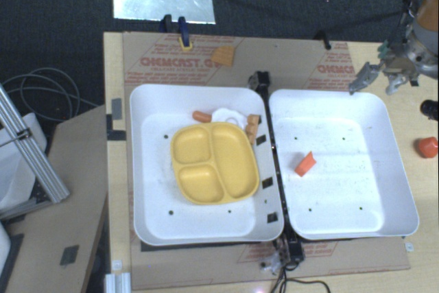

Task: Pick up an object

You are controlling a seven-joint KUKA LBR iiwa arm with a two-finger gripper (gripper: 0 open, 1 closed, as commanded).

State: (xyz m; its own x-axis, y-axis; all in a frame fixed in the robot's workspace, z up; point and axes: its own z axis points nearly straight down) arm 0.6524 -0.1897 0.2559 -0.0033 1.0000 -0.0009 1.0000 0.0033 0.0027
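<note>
A small orange wedge (305, 163) lies on the floor of the right bin (384, 216), left of its middle. In the left bin (147, 216) rests a yellow three-part plate (214, 162). Behind the plate sit a small orange sausage shape (202, 116), a white piece (230, 119) and a tan block (252, 127). My gripper (377, 82) hangs above the far right corner of the right bin. It is open, and nothing sits between its fingers. It is well away from the orange wedge.
A tan chunk (223, 55) lies on the cardboard behind the left bin. Right of the right bin, a red-orange object (426, 146) sits on the bench. A black clamp (260, 81) joins the bins at the far side.
</note>
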